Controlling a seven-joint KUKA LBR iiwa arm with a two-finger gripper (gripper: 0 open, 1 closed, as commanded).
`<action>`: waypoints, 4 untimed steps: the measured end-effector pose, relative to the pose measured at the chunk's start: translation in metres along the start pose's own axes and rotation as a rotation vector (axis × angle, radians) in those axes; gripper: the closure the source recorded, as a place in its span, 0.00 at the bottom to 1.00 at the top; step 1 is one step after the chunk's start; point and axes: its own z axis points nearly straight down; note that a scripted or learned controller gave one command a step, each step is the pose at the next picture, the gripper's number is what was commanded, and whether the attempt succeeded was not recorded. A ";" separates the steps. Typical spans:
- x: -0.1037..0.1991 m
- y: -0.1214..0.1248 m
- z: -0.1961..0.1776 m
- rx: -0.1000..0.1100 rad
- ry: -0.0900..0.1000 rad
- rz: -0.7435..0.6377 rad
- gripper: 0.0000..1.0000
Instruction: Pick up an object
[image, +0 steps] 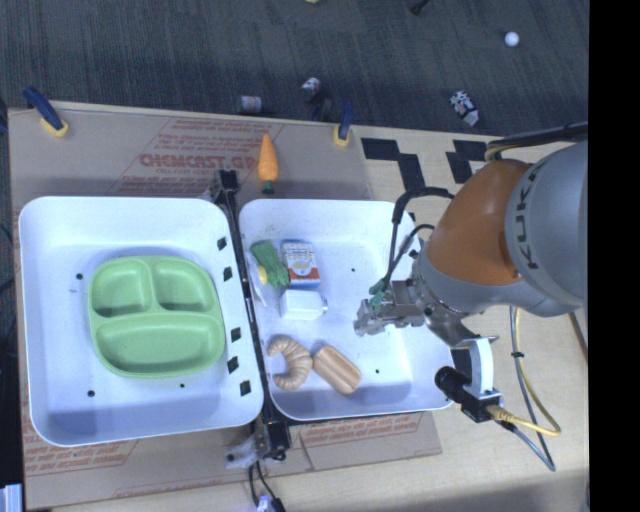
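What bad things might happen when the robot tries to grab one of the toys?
1. The croissant and the hot dog bun lie touching near the bin's front wall; closing on one would likely shove the other or scrape the wall.
2. The milk carton, white block and green toy are packed together by the divider, so the gripper may catch two things or slip off.
3. The gripper sits over bare bin floor, so closing there would probably grab nothing.

Even bright light, soft shadows, slight blur
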 end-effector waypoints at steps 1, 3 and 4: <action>-0.025 0.048 -0.033 0.000 0.000 -0.002 1.00; -0.017 0.067 -0.057 0.001 0.001 -0.001 1.00; -0.070 0.000 -0.030 0.003 0.000 0.000 1.00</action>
